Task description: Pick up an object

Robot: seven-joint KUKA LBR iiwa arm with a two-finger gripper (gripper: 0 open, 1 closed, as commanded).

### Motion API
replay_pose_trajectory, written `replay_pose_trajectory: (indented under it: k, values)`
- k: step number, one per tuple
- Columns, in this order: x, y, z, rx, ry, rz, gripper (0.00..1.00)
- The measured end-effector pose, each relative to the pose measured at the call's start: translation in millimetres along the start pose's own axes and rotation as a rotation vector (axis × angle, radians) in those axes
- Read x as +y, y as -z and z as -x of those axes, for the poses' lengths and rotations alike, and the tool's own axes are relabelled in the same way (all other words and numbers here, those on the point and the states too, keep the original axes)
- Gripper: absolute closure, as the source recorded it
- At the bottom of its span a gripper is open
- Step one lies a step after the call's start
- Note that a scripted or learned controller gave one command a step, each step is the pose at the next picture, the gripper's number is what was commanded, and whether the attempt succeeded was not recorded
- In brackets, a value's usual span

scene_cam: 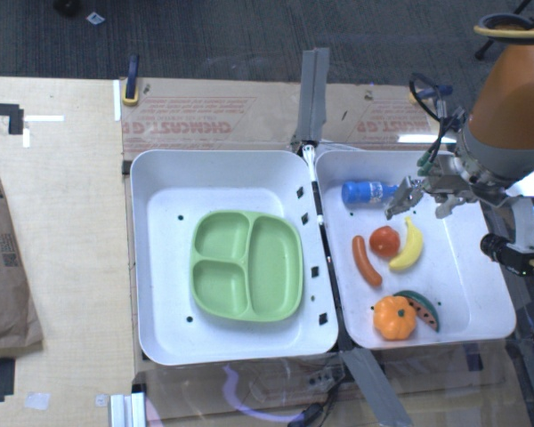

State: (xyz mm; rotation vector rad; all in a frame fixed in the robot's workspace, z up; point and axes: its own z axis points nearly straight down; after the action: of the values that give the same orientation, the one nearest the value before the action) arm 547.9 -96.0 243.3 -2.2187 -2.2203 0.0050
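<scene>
The right bin point(481, 274) holds several toy foods. A blue bottle point(367, 192) lies at its back left. A red tomato point(384, 240) sits beside a yellow banana point(409, 245), with a red-orange sausage point(367, 261) to their left. An orange pumpkin point(394, 318) and a watermelon slice point(422, 309) lie at the front. My gripper point(418, 199) hangs above the bin's back, just over the banana's upper end and right of the bottle. Its fingers stand spread apart, and nothing sits between them.
The left bin point(151, 238) holds a green divided plate point(248, 266). A grey divider post point(313, 96) rises between the bins at the back. A brown paper bag point(4, 261) lies on the bench at the far left. The arm's orange band point(512, 87) fills the upper right.
</scene>
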Motion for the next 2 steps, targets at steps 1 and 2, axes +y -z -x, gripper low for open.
replay_pose_trajectory:
  k: [1,2]
  values:
    - [-22.9,-151.6,45.3,0.001,-0.316,0.001,0.0]
    - [-23.6,-143.4,46.3,0.002,-0.32,-0.001,1.0]
